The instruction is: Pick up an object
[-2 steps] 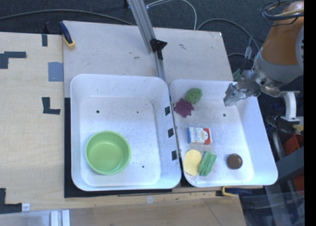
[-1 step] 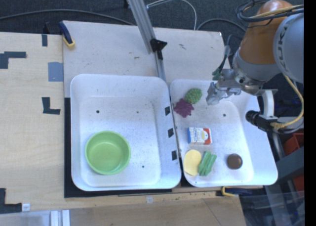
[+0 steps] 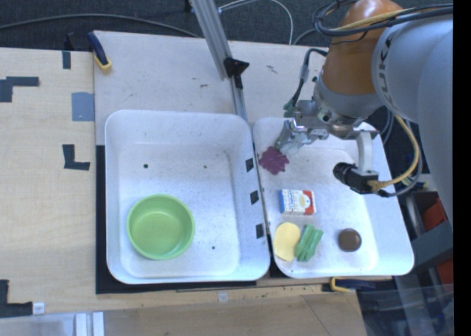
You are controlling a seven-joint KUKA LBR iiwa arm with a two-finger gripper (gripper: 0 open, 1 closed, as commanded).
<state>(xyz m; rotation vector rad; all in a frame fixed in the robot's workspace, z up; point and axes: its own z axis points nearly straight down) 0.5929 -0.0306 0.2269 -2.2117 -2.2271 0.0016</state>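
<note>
The grey metal two-finger gripper hangs low over the right white plastic bin, just beside the small purple crumpled object, apparently aiming to grab it; grip state unclear.

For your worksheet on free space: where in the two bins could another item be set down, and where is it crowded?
Left bin: bare floor above and right of the green bowl. Right bin: a small bare patch between the box and the brown ball. It is crowded around the purple piece under the gripper, and at the yellow and green pieces.

A lime-green bowl, a purple scrap, a yellow piece.
</note>
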